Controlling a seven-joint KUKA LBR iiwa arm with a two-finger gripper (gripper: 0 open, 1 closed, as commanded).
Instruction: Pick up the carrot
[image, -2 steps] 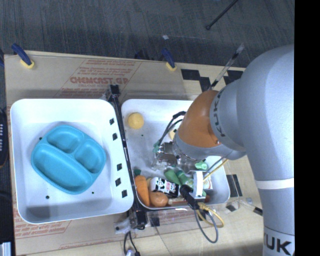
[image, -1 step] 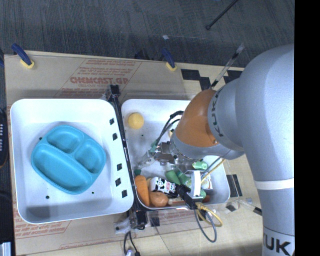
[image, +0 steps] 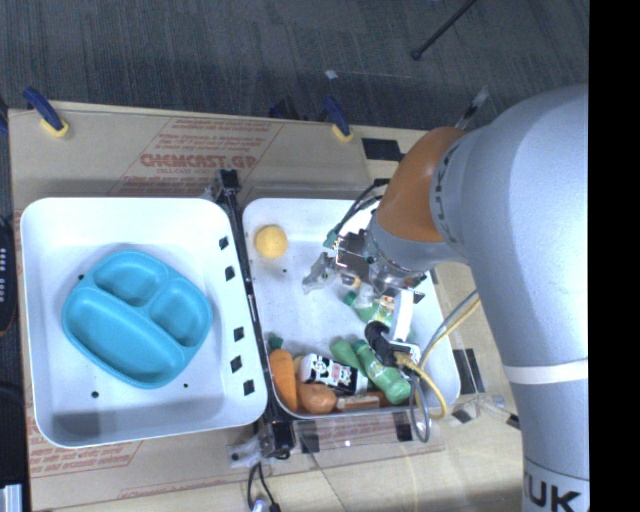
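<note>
The carrot is orange and lies lengthwise against the left wall of the right bin, near its front corner. My gripper hangs over the middle of the right bin, up and to the right of the carrot and well apart from it. The grey arm with its orange band reaches in from the right and hides the bin's right part. Nothing shows held in the gripper.
A yellow ball lies at the right bin's back left. At the bin's front, beside the carrot, crowd a brown-orange lump, a black-and-white bottle and green items. The left bin holds a blue divided plate.
</note>
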